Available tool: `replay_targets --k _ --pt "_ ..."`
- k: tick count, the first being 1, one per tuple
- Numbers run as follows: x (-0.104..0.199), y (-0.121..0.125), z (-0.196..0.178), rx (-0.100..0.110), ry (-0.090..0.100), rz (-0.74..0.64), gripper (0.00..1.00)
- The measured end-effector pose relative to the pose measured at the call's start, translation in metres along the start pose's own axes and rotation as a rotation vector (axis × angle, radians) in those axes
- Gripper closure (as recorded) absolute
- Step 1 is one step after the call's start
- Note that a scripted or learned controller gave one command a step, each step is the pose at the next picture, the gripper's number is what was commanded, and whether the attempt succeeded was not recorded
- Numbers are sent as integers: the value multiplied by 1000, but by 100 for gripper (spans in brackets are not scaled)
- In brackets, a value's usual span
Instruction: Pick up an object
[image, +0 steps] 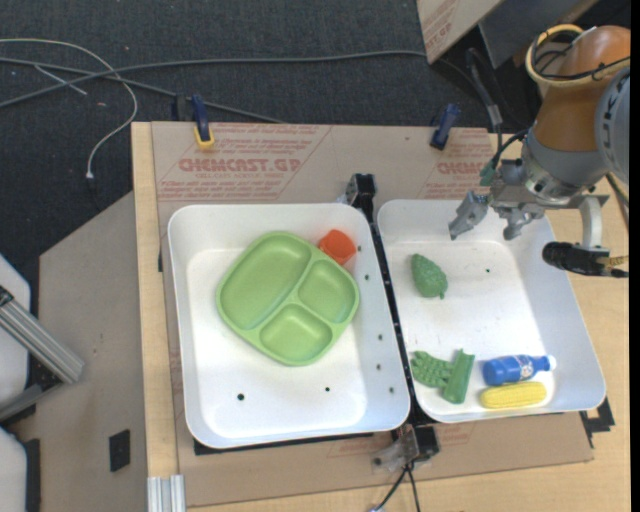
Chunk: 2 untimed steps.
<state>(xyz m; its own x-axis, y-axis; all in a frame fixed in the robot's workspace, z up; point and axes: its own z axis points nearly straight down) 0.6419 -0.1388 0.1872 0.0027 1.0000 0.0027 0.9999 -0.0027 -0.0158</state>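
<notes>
The arm (575, 95) enters from the right, grey with the orange band above the wrist, and sits over the far end of the right bin (570, 330). The tool (492, 223) hangs above that bin's far edge, fingers spread apart with nothing between them; one fingertip (462, 225) points toward the bin's far left corner, the other sits to its right. Tool is apart from every object in the bin.

Right bin contents: a dark green lumpy object (429, 275) lies on the bin floor, near the left wall, nearest of the items to the tool but not touching it. At the near end, a green toothed piece (445, 373) lies flat, with a blue bottle (516, 369) just beside it to the right, white cap pointing right. A yellow corn-like object (515, 396) lies just in front of the bottle, touching or nearly touching it; cannot tell which.

Left bin (200, 390) contents: a light green divided plate (288, 297), three compartments, set at a tilt in the middle of the bin. An orange object (338, 245) lies at the plate's far right corner, touching or partly tucked against its rim.

Both bins rest on a brown cardboard sheet (260, 155) covering the counter, clamped at the far edge by two blue clamps (203, 122). A black clip (361, 190) sits between the bins at the far end. White cables (80, 70) trail over the dark floor beyond.
</notes>
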Motion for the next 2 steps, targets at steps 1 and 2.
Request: replay_targets --k 1,2 --pt "0 3 -9 -15 -2 -3 0" --pt "-10 5 44 -9 -1 -2 0"
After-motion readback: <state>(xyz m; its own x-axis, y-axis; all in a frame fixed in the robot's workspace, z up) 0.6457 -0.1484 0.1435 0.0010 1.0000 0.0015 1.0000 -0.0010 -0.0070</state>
